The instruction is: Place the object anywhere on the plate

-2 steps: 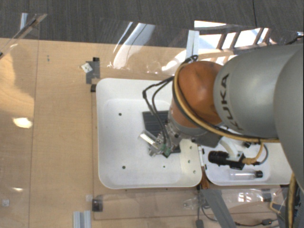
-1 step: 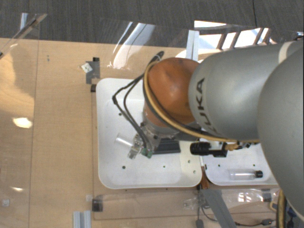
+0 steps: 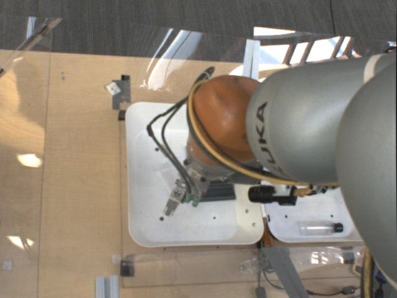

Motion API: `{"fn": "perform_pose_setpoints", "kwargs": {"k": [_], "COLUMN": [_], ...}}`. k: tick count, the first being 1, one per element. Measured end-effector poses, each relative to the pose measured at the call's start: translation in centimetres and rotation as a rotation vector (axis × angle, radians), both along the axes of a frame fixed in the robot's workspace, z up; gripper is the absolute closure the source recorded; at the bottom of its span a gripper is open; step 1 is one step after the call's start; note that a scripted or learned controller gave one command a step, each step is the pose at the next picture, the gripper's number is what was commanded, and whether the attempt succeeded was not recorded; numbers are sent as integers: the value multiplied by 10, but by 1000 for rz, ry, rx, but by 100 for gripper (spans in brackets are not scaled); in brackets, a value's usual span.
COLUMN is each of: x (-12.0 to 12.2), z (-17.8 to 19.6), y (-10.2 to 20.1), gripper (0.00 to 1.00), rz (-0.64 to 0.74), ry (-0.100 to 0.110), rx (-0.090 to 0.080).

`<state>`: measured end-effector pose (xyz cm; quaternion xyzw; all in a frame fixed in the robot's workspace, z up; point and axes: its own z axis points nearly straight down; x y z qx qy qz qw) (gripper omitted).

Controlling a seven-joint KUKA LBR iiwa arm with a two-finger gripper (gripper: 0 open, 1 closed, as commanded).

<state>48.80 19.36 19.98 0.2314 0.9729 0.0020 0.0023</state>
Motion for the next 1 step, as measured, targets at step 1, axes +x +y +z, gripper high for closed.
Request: {"fn": "perform_pose_setpoints", "kwargs": {"k": [1], "x": [1], "z": [-104], "y": [42], "gripper": [0], "rz": [-34], "ry": [-2], "rx": [1]}}
